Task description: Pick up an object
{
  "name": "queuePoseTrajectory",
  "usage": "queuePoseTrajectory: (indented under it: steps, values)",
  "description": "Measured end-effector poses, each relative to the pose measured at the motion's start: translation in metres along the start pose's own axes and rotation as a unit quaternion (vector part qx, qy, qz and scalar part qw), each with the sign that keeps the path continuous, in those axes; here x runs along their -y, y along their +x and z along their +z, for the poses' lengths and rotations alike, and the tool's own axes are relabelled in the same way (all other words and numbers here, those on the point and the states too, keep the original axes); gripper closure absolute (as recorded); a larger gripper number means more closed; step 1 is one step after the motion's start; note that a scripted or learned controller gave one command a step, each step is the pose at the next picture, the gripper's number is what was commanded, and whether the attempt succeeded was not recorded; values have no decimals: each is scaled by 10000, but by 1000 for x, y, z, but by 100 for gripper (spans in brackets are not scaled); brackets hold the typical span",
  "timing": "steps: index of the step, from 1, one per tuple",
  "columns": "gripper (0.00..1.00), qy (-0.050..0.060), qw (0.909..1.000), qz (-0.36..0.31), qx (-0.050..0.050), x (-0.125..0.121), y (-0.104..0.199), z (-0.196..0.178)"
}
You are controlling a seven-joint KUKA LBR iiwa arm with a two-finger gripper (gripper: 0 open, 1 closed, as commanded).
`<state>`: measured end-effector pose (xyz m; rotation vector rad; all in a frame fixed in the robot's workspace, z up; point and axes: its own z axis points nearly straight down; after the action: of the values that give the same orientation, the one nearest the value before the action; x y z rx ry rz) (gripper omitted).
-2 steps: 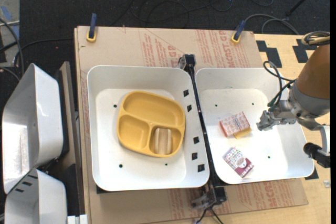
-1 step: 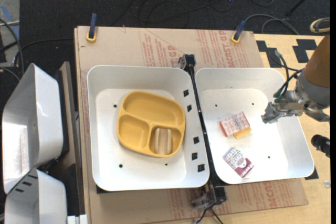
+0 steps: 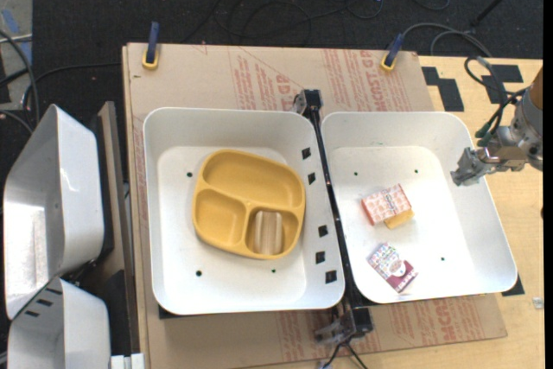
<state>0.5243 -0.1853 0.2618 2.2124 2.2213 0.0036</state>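
A: What stage of the pick is shown?

B: An early one, by the look of it. The pincer (image 3: 467, 168) sits at the right rim of the right bin (image 3: 449, 130), with nothing seen between its tips. No object is lifted; the grasp and the lift are both left to do.

A: Where are the candidate objects?

B: In the right bin, a pink-and-white packet (image 3: 386, 204) lies on the floor touching a small yellow piece (image 3: 399, 220) at its lower right corner; a second packet (image 3: 392, 266), white with purple print, lies nearer the front wall, apart from both. In the left bin (image 3: 164, 186) rests a yellow divided tray (image 3: 233, 186) holding a pale cylinder (image 3: 266, 232) in one compartment.

A: Is the pincer released or clenched?

B: That cannot be told; it is small and blurred against the bin wall.

A: What else is obscured?

B: Most of the arm is cut off at the frame's right edge. The packets' printing is too small to read, and the worktop (image 3: 259, 73) is largely covered by the bins.
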Motion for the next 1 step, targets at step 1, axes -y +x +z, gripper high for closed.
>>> queuePoseTrajectory:
  steps: [1]
  values:
    - [100, 7, 10000, -4, -2, -1, 0, -40]
